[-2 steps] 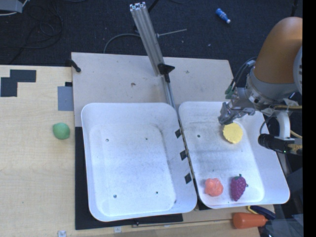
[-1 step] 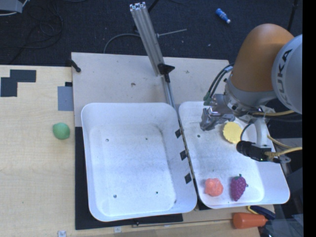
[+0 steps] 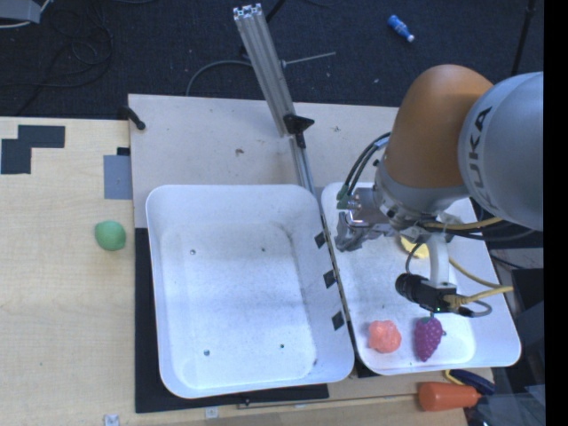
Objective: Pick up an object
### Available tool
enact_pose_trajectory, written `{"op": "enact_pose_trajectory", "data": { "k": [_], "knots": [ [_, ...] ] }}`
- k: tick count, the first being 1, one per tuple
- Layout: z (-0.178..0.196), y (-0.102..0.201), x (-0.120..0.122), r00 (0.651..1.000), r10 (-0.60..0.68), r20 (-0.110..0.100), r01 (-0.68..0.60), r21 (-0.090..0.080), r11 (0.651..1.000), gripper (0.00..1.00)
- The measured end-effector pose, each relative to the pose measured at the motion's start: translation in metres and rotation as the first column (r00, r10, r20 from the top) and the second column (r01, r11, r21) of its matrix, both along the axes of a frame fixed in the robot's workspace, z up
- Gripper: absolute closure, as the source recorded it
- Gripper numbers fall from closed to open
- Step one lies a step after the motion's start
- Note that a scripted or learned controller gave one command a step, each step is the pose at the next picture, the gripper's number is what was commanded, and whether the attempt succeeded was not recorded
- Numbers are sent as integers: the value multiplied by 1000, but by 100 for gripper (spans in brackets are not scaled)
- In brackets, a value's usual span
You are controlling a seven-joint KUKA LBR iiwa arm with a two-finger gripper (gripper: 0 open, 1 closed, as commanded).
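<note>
Grapes (image 3: pixel 428 337), purple and bunched, are seen in the right bin (image 3: pixel 493 349), in the part nearest the view's lower edge. A pink lump (image 3: pixel 384 336) is set just beside them on the side toward the left bin (image 3: pixel 231 282), with a sliver of white floor between the two. Further up in the same bin a yellow thing (image 3: pixel 414 243) is glimpsed. It is mostly covered by the arm (image 3: pixel 444 140), so its shape is uncertain, though it is perhaps curved. The gripper (image 3: pixel 349 235) is held low over the right bin, close to the wall it shares with the left bin, well apart from the grapes and the lump. Whether it is released or clenched cannot be made out from this angle. The left bin's floor is marked with small dark specks. An orange thing (image 3: pixel 448 396) is seen on the bench just outside the right bin's lower rim. A green ball (image 3: pixel 110 235) is found on the bench, left of the left bin. A metal rail (image 3: pixel 271 69) is slanted down from the top toward the gap between the bins, and a blue thing (image 3: pixel 401 28) is seen on the dark floor beyond.
</note>
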State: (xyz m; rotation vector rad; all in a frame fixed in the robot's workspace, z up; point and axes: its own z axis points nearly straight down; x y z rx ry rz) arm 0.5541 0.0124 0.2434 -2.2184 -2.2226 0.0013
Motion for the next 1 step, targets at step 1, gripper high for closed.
{"op": "enact_pose_trajectory", "data": {
  "k": [1],
  "knots": [
    [4, 45, -24, 1000, 1, 1, -1, 0, 1000, 100]
  ]
}}
